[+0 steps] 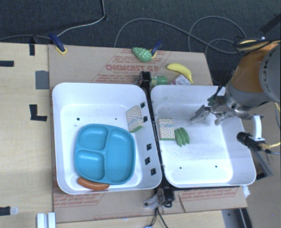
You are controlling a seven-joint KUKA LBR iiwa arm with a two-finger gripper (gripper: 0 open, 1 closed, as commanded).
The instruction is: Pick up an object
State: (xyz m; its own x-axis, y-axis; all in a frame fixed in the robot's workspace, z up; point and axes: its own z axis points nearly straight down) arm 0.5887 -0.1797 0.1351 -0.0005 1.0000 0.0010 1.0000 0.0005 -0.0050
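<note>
My gripper [206, 119] hangs over the upper right part of the right bin [211, 175], open, with nothing between its fingers. Its left finger [197, 116] points toward the bin's middle. A green ridged toy [181, 137] lies on the bin floor to the lower left of the gripper, apart from it. Beside the toy, against the bin's left wall, rests a small checkered sponge piece [166, 128].
The left bin [64, 103] holds a blue divided plate [104, 153], an orange sausage-shaped toy [92, 184] at its front and another sponge piece [135, 118]. Behind the bins lie a yellow banana [179, 71] and a green toy [142, 54]. Cables run across the back.
</note>
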